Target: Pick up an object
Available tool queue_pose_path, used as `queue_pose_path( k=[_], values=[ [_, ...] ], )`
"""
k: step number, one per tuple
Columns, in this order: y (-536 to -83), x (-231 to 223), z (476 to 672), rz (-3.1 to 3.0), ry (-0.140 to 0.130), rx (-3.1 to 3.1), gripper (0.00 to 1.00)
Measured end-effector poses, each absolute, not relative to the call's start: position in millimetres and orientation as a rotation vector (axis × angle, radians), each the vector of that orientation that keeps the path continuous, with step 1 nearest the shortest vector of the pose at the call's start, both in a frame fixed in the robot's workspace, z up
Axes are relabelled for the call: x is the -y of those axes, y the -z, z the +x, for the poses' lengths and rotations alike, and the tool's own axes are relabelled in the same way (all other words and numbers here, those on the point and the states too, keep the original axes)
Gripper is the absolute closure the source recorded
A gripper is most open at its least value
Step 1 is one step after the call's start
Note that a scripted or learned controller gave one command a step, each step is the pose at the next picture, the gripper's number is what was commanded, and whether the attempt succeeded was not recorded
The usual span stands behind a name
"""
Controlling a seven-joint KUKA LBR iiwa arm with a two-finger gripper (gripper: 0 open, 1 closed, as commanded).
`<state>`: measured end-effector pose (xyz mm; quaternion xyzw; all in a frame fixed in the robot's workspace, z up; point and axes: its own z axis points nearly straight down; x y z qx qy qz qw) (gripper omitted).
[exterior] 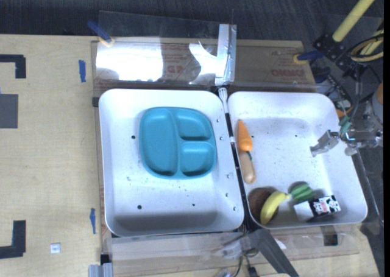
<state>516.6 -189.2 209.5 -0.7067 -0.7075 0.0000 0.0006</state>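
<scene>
Gripper point(323, 143) hovers over right bin point(286, 106) by its right wall; can't tell jaws' state. Banana point(272, 206), green item point(300, 191), b/w box point(323, 207) lie below it; carrot point(244, 136) to its left.

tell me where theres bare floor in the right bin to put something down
The upper middle of the right bin is bare, between the carrot along its left wall and the gripper near its right wall. The bottom edge is crowded: brown round object, banana, green item and black-and-white item sit close together.
</scene>
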Motion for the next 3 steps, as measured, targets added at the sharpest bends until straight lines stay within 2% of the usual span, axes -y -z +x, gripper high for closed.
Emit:
queue_pose_path(
  k=[1,2,3],
  values=[
    [-108,158,496.7,-2.198,-0.006,2.234,0.00],
    [-87,158,481.2,-2.452,0.007,1.967,0.00],
    [-88,114,525.5,-2.393,0.010,2.045,0.00]
  ],
)
